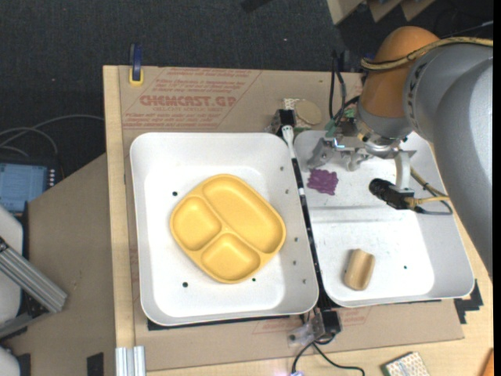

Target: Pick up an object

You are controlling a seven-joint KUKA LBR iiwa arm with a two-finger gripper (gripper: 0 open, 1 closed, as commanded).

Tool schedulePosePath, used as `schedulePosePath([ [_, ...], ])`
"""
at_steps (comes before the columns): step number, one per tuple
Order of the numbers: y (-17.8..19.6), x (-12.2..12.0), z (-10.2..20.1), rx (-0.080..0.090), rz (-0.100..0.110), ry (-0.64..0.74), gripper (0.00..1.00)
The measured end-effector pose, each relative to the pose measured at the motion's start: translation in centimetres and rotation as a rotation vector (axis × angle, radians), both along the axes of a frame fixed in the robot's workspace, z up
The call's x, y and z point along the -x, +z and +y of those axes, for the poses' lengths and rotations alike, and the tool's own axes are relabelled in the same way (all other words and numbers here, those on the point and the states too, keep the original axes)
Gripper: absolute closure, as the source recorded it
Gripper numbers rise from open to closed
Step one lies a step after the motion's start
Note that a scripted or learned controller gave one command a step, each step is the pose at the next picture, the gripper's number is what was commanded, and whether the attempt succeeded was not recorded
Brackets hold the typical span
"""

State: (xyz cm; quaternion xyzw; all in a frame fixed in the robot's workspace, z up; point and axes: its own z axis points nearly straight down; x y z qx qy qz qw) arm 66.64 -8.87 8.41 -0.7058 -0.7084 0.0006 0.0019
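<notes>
Currently the hand [338,153] hangs over the far left corner of the right bin [391,241], carried on the grey arm [450,116] that reaches in from the right, with its orange band [391,69] just above the wrist. From this slanted look down, I cannot tell whether the hand is wide or narrow, and I can see no object gripped in it. A small purple lump [322,181] lies on the floor of the right bin just beside the hand, on its near side, close to the wall where this bin meets its neighbour. Whether the hand touches it cannot be made out. A tan cylinder [359,269], short and stubby, lies on its side nearer the front of the same bin, well apart from both the hand and the purple lump. The left bin [141,210] holds a yellow plate [227,227] with three compartments, lying flat near the middle of the bin floor and turned at an angle to the walls. A few small dark dots mark the white floor around it. Both bins sit side by side, rims meeting, on a brown board [188,96] with red lettering that covers the counter, and a small blue clip [137,63] sits at the board's far left corner
</notes>
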Motion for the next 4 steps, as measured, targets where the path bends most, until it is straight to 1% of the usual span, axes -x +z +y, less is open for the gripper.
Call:
schedulePosePath([
  [1,0.1,6.7,-4.8,0.001,0.001,-0.009,0.00],
  [2,0.2,10.2,-1.7,0.001,-0.003,-0.005,0.00],
  [3,10.9,0.1,0.9,0.004,-0.024,0.002,0.00],
  [4,2.2,10.2,-1.4,-0.001,0.010,-0.008,0.00],
])
